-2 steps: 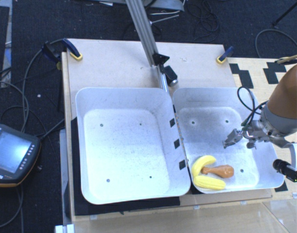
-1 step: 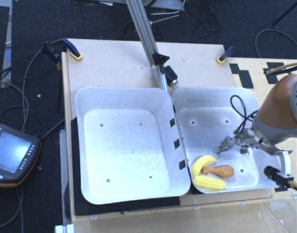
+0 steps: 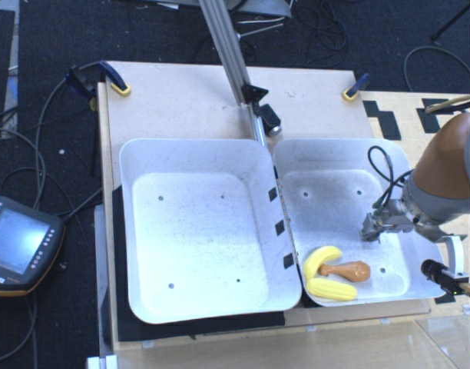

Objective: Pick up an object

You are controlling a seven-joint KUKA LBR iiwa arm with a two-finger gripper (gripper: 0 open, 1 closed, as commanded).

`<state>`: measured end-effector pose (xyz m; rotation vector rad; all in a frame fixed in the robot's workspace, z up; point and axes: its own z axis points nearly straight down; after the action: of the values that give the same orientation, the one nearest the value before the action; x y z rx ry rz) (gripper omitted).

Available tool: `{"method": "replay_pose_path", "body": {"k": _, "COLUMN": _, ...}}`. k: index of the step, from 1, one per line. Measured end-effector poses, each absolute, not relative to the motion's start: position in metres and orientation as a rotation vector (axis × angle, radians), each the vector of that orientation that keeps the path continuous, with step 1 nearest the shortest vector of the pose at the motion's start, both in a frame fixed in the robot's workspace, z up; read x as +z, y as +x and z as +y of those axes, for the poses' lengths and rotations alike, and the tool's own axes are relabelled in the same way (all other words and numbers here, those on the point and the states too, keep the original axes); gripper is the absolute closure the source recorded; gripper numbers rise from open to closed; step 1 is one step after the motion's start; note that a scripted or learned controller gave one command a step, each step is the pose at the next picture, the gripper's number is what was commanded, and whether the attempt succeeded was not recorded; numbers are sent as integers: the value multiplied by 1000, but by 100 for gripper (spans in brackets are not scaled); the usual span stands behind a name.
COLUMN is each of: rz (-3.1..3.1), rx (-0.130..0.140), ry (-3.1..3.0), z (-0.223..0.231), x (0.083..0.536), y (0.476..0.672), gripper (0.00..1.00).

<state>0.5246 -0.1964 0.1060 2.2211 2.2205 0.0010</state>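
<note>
From my remote station, I watch the gripper point(image 3: 371, 229), its finger state impossible to tell, poised over the right bin point(image 3: 327, 156), near the banana point(image 3: 319, 260), drumstick point(image 3: 349, 270) and corn point(image 3: 331, 289).

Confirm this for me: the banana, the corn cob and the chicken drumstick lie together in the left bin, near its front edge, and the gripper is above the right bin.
One thing is wrong: the bin. The camera view shows the banana, the corn cob and the chicken drumstick lying together in the right bin, near its front edge, not in the left bin. The gripper is indeed above the right bin.
</note>
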Motion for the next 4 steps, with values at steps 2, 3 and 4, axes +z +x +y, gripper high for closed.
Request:
{"method": "replay_pose_path", "body": {"k": 2, "rz": 2220, "rx": 3, "ry": 2218, "z": -205, "x": 210, "y": 530, "gripper": 100}}
{"method": "replay_pose_path", "body": {"k": 3, "rz": 2227, "rx": 3, "ry": 2216, "z": -149, "x": 222, "y": 547, "gripper": 100}}
{"method": "replay_pose_path", "body": {"k": 4, "rz": 2227, "rx": 2, "ry": 2216, "z": -102, "x": 234, "y": 564, "gripper": 100}}
